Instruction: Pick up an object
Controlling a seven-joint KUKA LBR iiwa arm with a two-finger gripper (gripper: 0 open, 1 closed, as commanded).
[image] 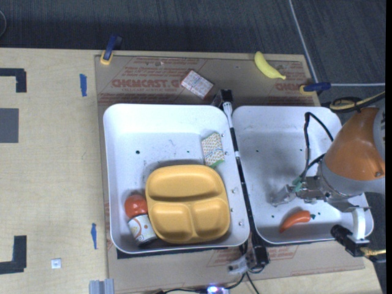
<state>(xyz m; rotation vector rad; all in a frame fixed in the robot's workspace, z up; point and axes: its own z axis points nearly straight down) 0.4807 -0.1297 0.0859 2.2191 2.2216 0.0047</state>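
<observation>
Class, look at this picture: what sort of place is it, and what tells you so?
Probably a robotics lab test bench: a robot arm reaches over two white bins, which sit on clamped cardboard and hold toy items like a yellow tray.

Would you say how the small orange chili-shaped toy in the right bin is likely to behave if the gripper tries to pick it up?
The orange chili looks smooth and tapered, so it may slip out of a pinch. It seems small and probably light. Lying flat on the right bin floor, its curved body could pivot or slide when nudged by the gripper.
</observation>
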